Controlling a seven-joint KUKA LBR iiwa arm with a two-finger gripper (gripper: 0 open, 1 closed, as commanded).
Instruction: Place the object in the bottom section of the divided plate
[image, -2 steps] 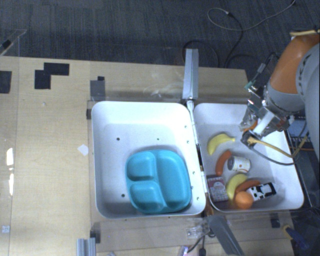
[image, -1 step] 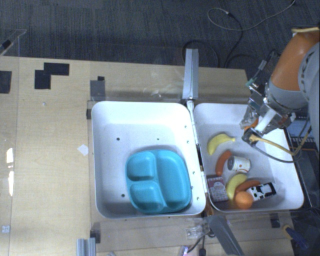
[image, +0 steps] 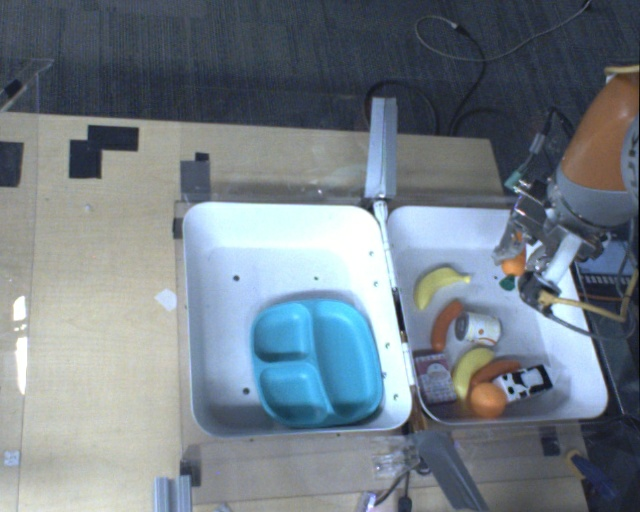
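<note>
Black patches (image: 103, 146) mark the far left of the pale wooden desk (image: 90, 330). The left white bin (image: 210, 300) carries a blue divided plate (image: 317, 362), which lies toward the bin's near side with two smaller sections on its left and one long section on its right; all three sections are bare. A grey metal bar (image: 381, 150) stands at the far end of the seam between the bins. The right white bin (image: 570, 350) holds a loose heap: a yellow banana (image: 438, 284) toward the middle, a red-orange sausage-shaped piece (image: 447, 324) just below it, a white cup (image: 480, 327) lying on its side beside that, a small dark red packet (image: 434, 377) at the near left corner, a second yellow piece (image: 470, 368), an orange ball (image: 487, 400) and a black-and-white item (image: 524, 381) at the near edge. Over the far right part of this bin hangs the end effector (image: 520, 270), beneath the arm's orange band (image: 598, 145); a small orange object (image: 513, 266) shows at its tip, but whether it is gripped or whether the end effector is clenched or released cannot be told.
</note>
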